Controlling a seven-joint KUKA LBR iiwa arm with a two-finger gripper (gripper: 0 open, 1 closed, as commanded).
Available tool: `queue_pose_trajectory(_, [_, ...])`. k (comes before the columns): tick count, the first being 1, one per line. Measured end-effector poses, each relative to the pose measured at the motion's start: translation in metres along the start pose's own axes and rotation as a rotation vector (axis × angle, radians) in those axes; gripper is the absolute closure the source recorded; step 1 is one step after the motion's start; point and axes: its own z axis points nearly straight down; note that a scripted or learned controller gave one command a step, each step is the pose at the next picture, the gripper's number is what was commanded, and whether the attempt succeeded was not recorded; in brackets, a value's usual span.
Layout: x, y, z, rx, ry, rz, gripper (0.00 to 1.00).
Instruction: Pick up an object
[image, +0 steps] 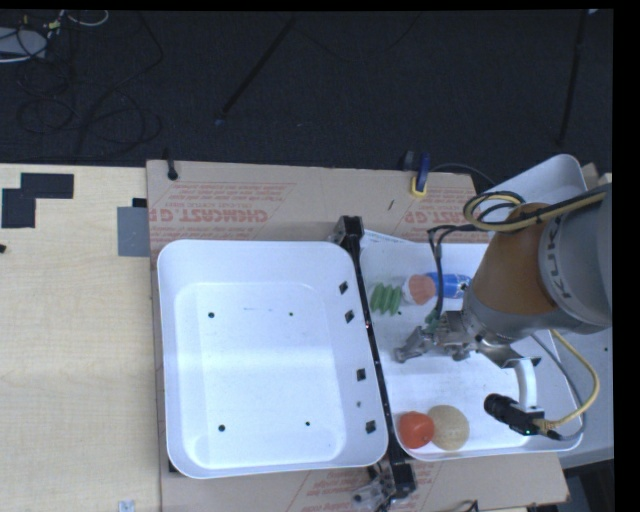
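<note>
Right bin (470, 445) held a ridged green piece (386, 298), a reddish ball (421, 288) beside a blue item (452, 284) partly hidden by the arm, plus a red ball (416, 429) touching a tan ball (449, 427) near the front wall. Metallic jaws (420, 343) hung low mid-bin; spread or pressed together, I could not tell. Left bin (180, 300) smooth white plastic.
</note>
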Motion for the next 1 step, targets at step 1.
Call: queue_pose_trajectory(1, [-0.0320, 0.0287, -0.0053, 0.000, 0.001, 0.002, 0.00])
